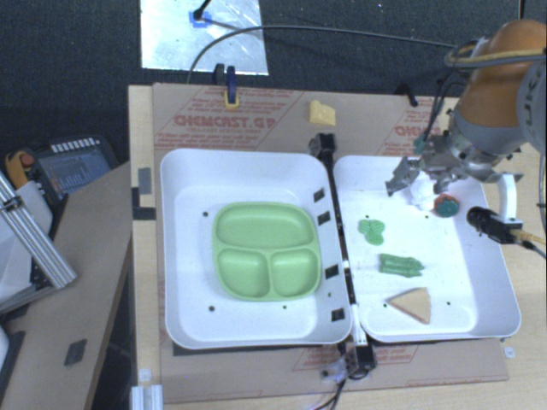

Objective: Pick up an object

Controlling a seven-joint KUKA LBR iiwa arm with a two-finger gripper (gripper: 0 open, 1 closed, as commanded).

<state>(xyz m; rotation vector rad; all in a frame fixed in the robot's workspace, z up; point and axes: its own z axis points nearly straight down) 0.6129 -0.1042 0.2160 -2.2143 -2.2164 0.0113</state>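
Camera view: two shallow white bins are seen side by side on a bench covered with brown printed board. The left bin point(184, 229) contains a pale green divided tray point(267, 250), rounded at the corners, with one wide compartment at the far side and two smaller ones at the near side. The tray lies flat near the middle of that bin.

The right bin point(491, 297) contains the loose objects. A small green piece point(372, 229), lumpy and rounded, lies left of the bin's centre. Just nearer the camera, a longer green object point(400, 266), ridged and laid roughly crosswise, is located. A tan wedge point(410, 304), triangular with a darker edge, rests flat near the bin's front wall, apart from the green items. A small round red and teal object point(445, 204) and a white piece point(423, 196) beside it are seen at the far side of the bin, directly under the tool.

The arm point(504, 75) is positioned over the far right corner of the right bin. The gripper point(425, 178) is lowered close to the white piece and the round object; whether it is open or closed cannot be told, and no object is seen held.

A yellow block point(322, 113) lies on the board behind the bins.
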